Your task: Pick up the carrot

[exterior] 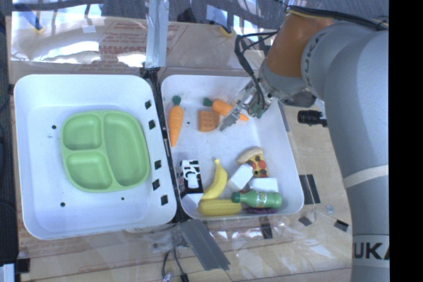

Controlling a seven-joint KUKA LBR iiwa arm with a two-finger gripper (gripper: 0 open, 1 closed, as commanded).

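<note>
Seen from above at a slant: two shallow white bins side by side, the left bin (26, 162) and the right bin (291, 162). In the left bin, one green divided plate (104, 150) with three compartments, lying flat.

In the right bin, two carrots. One larger carrot (175, 122) against the left wall, lengthwise, green top toward the far end. One smaller carrot (221, 106) near the far middle, green top pointing left, its orange end right at the gripper (239, 113). Just left of it, one brown square slice of toast (208, 120), touching or nearly touching the small carrot.

Toward the near end: two bananas, one (216, 179) curved upright-ish and one (219, 208) lying along the near wall; one green bottle (258, 199) on its side; one pizza slice (252, 157); one white block (240, 176); one small black-and-white item (191, 176) by the left wall.

Reaching in from the right, one grey arm (344, 82) with orange band, gripper lowered over the small carrot's tip. Cannot tell whether released or clenched.
</note>
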